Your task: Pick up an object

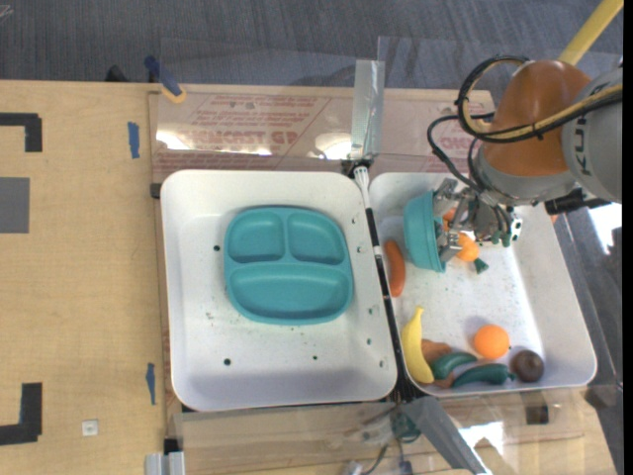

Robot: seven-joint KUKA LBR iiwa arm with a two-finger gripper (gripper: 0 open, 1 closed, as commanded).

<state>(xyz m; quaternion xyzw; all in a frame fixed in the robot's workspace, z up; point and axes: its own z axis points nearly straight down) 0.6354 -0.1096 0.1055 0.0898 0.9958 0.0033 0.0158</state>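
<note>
Gripper (463,234) in right bin (554,295), jaws' state can't tell.
1 teal plate (287,263) in left bin (188,295); 1 banana (415,344), 1 orange (491,341) nr front edge; mid-floor open.

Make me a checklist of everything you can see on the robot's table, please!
Surface: wooden bench bearing left bin and right bin.
Job's things: banana, orange ball, brown ball, green piece, orange-red piece, upright teal dish.
Clutter: teal divided plate in left bin.
Hand: over right bin beside teal dish; holding anything, unclear.
Cables: black cable looping by the arm.
Surroundings: blue tape, grey floor.
</note>
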